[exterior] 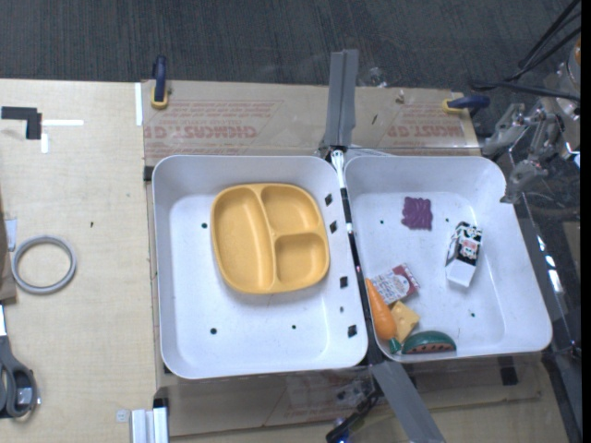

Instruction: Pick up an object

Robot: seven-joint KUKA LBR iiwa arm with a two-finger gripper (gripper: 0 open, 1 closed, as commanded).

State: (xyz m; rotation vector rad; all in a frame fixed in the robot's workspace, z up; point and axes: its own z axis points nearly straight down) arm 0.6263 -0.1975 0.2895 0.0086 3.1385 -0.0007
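The left bin point(180, 275) holds a yellow divided plate point(270, 238), lying flat toward its back. In the right bin point(517, 284) a purple bunch of grapes point(417, 212) lies near the back. A small white milk carton point(464, 255) stands to the right of the middle. At the front left corner several toy foods crowd together: a red and white packet point(395, 284), an orange carrot point(379, 314), a yellow chunk point(405, 322) and a watermelon slice point(429, 343).
A grey post point(342, 100) rises behind the seam between the bins. A grey tape ring point(42, 264) and scissors point(14, 390) lie on the bench at the left. Clamps point(160, 83) pin the cardboard behind. Cables and metal gear point(540, 141) crowd the right bin's far corner.
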